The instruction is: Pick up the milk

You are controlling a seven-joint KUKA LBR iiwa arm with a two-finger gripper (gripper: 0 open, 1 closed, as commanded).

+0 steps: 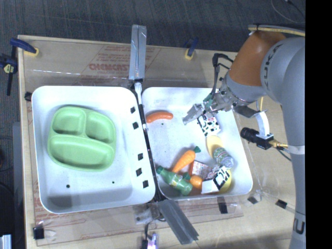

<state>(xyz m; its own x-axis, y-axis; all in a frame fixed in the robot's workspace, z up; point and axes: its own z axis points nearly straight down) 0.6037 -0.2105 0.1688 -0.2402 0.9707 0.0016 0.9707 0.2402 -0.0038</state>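
Note:
The milk (209, 125) is a small white carton with black cow patches, lying in the right bin (171, 100) near its far right side. My gripper (199, 112) hangs over the bin right at the carton's upper left edge, with the grey and orange arm reaching in from the right. The carton's top is partly covered by the gripper, and the view does not show whether it is gripped.
Also in the right bin are a sausage (158, 116), a carrot (184, 160), a green bottle (174, 178), a yellow item (213, 144), a small labelled bottle (223, 158) and a black-and-white patterned box (222, 178). The left bin (46, 191) holds a green divided tray (83, 137).

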